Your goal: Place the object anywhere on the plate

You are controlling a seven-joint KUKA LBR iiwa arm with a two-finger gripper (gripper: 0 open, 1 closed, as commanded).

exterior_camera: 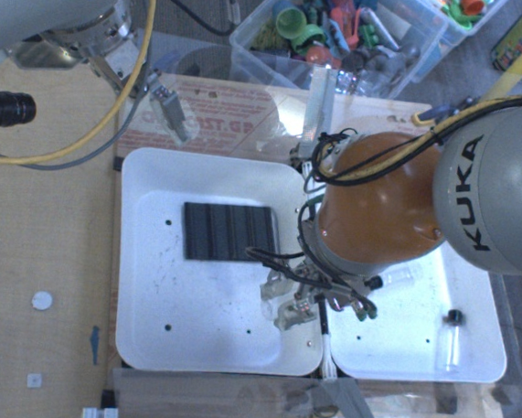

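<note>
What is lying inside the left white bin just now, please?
A dark ribbed plate lies flat in the left bin. The end effector hangs over the bin's right edge, hiding the floor beneath it.

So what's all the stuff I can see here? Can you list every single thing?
white bins: two, white, side by side on the bench
ridged plate: one, dark grey, lying flat in the left bin
clear tube with a black cap: one, see-through, near the right bin's right edge
clear tub of toys: one, filled with colourful pieces, behind the bins
yellow cable: one, yellow, curving over the bench at upper left
small round disc: one, white, on the bench left of the bins
arm: one, grey with an orange band, reaching in from the right
gripper: one, pale and see-through, over the left bin's right edge
</note>
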